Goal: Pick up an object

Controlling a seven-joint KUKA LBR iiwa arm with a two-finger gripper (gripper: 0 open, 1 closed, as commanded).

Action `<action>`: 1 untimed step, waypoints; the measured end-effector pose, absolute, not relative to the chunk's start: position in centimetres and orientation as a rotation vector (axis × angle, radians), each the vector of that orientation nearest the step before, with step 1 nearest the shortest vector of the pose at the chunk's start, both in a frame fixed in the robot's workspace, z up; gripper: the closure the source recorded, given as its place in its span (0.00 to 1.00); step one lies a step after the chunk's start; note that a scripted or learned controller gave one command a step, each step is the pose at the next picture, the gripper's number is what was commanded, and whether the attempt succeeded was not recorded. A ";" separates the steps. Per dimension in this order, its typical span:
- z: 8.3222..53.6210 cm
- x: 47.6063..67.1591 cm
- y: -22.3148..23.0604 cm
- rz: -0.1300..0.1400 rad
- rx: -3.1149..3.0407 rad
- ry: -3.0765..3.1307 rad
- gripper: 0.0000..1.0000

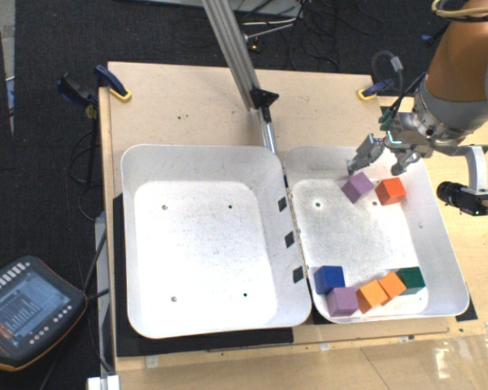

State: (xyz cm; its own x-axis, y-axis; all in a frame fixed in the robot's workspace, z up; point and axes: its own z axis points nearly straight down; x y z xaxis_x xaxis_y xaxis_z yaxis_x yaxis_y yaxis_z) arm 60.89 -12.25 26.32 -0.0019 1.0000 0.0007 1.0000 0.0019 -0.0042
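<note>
My jaws (382, 159) hung over the far end of the right bin (439, 242), upper right of the frame, spread apart with nothing between them. One finger (363, 157) pointed down-left, the other (405, 162) down toward the bin's right side. The wrist with its orange band (464, 51) filled the top right corner.

Just below the jaws lay a purple cube (359, 187) and, right beside it, an orange cube (390, 191). The left finger's tip sat close above the purple cube; whether it touched, I could not tell from this angle.

At the near end of the same bin, lower right of the frame, five more blocks clustered along the rim: a blue cube (329, 279), a second purple cube (342, 301) just below it, then two orange blocks (371, 295) (391, 286) side by side, and a green block (411, 279) at the right end. They looked packed against one another.

The left bin (138, 234) lay at the centre-left of the frame, its floor speckled with dark marks. Both bins rested on the pale table (187, 104). A grey metal pole (232, 43) slanted in from the top of the frame to the seam between the bins. A teach pendant (28, 311) lay at the lower left, off the table.
</note>
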 end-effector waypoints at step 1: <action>26.6 61.0 -12.3 0.001 -2.220 -2.223 0.00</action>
